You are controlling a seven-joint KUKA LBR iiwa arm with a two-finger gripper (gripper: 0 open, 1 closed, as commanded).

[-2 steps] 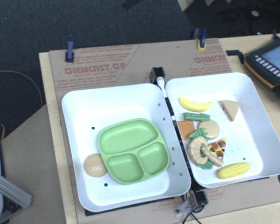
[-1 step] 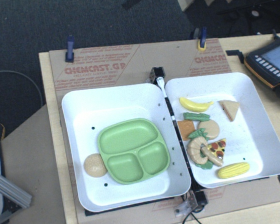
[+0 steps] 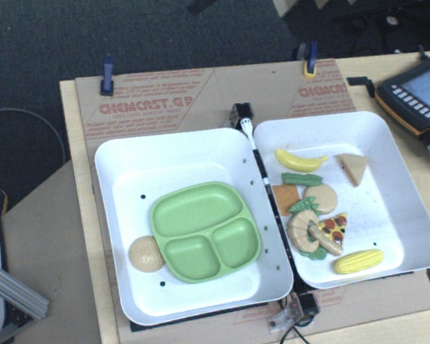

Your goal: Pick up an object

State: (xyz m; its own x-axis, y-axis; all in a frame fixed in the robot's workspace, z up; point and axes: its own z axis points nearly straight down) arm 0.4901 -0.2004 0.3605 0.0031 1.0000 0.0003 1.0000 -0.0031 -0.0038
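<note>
On the bench [image 3: 89, 220], 2 white bins sit side by side. The left bin [image 3: 122, 170] holds a green divided plate [image 3: 204, 230] with a round tan cookie [image 3: 145, 254] touching its left edge. The right bin [image 3: 386, 186] holds the pickable toy food: a banana [image 3: 300, 160], a bread wedge [image 3: 352, 167], a pizza slice [image 3: 332, 228] and a corn cob [image 3: 358, 261] near the front wall. The end effector's state cannot be told.

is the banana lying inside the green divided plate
No, the banana lies in the right bin, while the green divided plate sits in the left bin.
</note>
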